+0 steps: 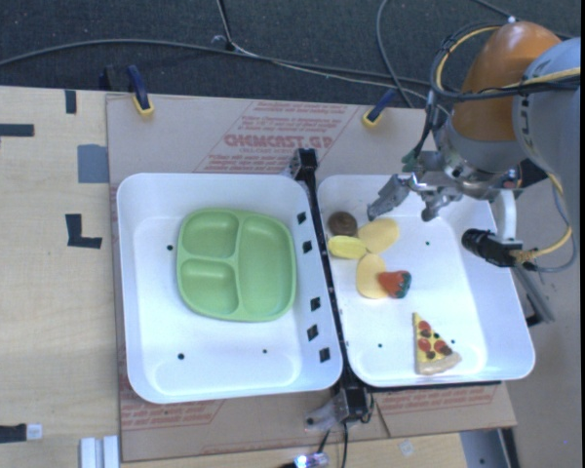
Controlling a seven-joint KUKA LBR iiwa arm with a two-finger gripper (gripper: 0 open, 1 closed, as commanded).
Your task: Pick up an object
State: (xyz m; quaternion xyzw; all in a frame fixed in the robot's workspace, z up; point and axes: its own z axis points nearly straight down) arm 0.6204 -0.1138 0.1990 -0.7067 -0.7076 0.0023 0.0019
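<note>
Yellow, red and brown toy food pieces lie clustered in the right bin point(487, 291) as a grey KUKA arm point(526, 76) reaches in from the right side of the view, its orange band above the wrist. The gripper point(409, 201) hangs above the bin's far edge with its two fingers spread apart and nothing between them.

Just below it sit a brown round piece point(343, 223), a pale yellow chip point(379, 233), a yellow banana-like piece point(347, 248) and a second yellow piece point(370, 278) touching a strawberry point(396, 284). A pizza slice point(433, 346) lies well apart, near the bin's front corner. A green divided plate point(238, 264) rests in the left bin point(146, 261).

These pieces look like light, stiff plastic with smooth, probably slippery surfaces, so none should weigh on the arm, though flat ones may slide away from a poor pinch. The pale yellow chip is nearest the gripper and looks the likeliest target; closing across its narrow width would seem soundest. Its neighbours crowd close, and a finger could nudge them. The pizza slice, standing alone, offers cleaner access along its straight sides.

The wrist tilts downward over the bin's rear, cables looping above it.
</note>
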